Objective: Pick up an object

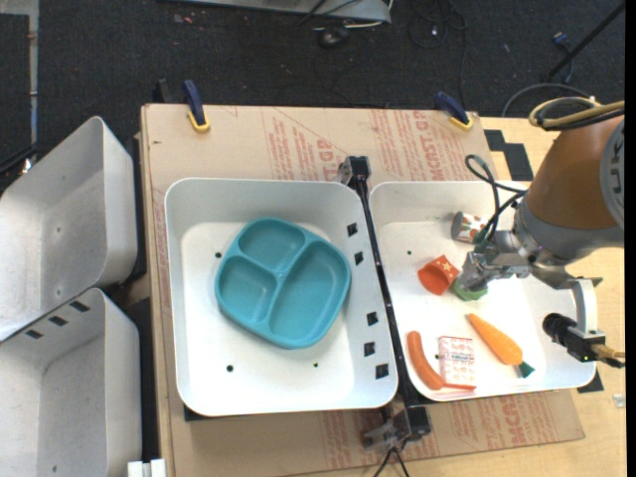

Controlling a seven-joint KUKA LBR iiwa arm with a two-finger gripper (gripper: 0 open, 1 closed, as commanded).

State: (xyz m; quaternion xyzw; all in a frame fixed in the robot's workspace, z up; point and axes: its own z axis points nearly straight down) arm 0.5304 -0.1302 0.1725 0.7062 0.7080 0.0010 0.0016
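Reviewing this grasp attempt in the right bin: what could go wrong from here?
1. The gripper is down on a small green object with an orange cup-like piece right beside it; a closing or lifting move may knock that piece aside.
2. The green object is largely hidden under the gripper, so the grasp may be off-centre and slip.
3. The grey can-like item lies close behind the wrist and could be bumped as the arm moves.
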